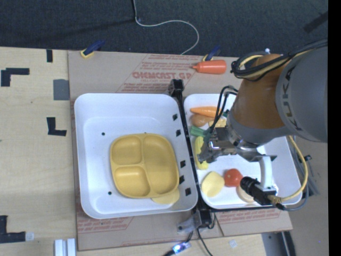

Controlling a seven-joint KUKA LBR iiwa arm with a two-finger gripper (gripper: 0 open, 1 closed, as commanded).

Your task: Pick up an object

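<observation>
Reaching into the right bin (290, 159), the gripper (206, 152) hung over a banana (199, 144); its opening couldn't be told.

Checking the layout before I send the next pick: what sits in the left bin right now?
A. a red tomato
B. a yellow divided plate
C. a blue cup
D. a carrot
B: a yellow divided plate lies in the left bin; the carrot and tomato lie in the right bin.

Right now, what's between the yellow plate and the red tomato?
In the camera view, the black bin edges and a pale yellow toy food piece lie between the yellow divided plate and red tomato.
</observation>
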